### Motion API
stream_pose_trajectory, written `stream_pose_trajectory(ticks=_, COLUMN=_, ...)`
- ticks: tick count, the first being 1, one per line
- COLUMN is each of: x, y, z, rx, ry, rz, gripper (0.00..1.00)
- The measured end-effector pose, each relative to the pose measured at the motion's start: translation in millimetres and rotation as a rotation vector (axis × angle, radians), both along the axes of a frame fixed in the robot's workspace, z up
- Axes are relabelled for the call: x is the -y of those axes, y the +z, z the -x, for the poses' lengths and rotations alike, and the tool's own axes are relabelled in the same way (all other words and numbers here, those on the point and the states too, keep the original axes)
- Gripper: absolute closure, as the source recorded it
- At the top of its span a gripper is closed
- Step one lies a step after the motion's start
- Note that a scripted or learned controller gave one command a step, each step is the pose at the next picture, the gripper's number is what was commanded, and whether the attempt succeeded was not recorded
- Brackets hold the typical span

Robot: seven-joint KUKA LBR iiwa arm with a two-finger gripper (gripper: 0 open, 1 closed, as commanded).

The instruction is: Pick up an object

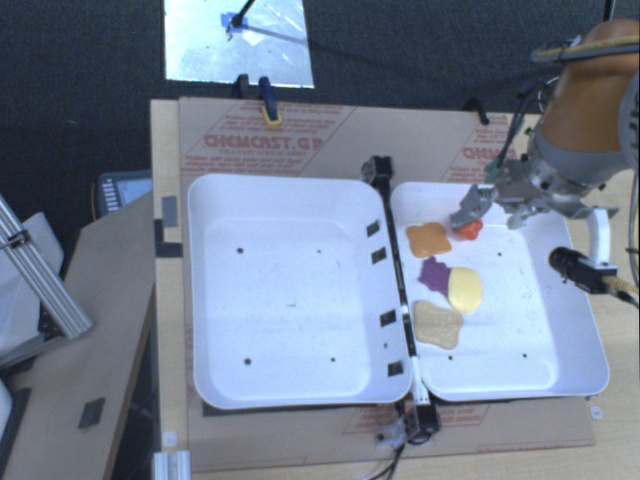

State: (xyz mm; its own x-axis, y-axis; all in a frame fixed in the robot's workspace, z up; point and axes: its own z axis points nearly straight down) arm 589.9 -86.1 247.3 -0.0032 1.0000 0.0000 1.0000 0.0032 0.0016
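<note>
Red-orange small object (468, 230) in right bin (560, 368), upper-left part, just right of orange flat piece (428, 238). Touching or right under gripper (470, 211) tip from this angle; contact unclear. Not seen between fingers, so no hold confirmed. Pincer state: cannot tell, tip too dark and foreshortened.

Orange flat piece near bin's left wall, lying flat. Below it purple piece (434, 274), touching or overlapping yellow round piece (465, 289) on its right. Below those, tan bread-shaped piece (437, 324), just under yellow one, edges close or touching. All four clustered along left side of right bin.

Grey arm with orange band (595, 78) entering from right, wrist angled down-left over bin's top edge. Black part (578, 268) over right side of bin, beside white bracket (600, 236).

Left bin (230, 368) beside right bin, black clips (385, 258) along shared divider. Both on cardboard sheet (300, 133) with red print, blue-and-yellow clamp (269, 101) at its far edge. Shiny foil-like square (238, 28) on dark floor beyond. Aluminium rail (35, 273) at far left.
</note>
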Motion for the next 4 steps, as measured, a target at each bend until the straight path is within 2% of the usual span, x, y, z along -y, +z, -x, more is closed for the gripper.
stream_pose_trajectory(ticks=1, x=-8, y=-66, z=31, rx=-0.007, ry=-0.002, rz=-0.001, gripper=0.0)
stream_pose_trajectory(ticks=2, x=9, y=-165, z=51, rx=0.002, ry=-0.006, rz=0.0, gripper=0.0)
stream_pose_trajectory(ticks=3, x=0, y=-160, z=100, rx=0.011, ry=-0.004, rz=0.001, gripper=0.0)
stream_pose_trajectory(ticks=4, x=12, y=-38, z=28, rx=0.019, ry=0.003, rz=0.005, gripper=0.0)
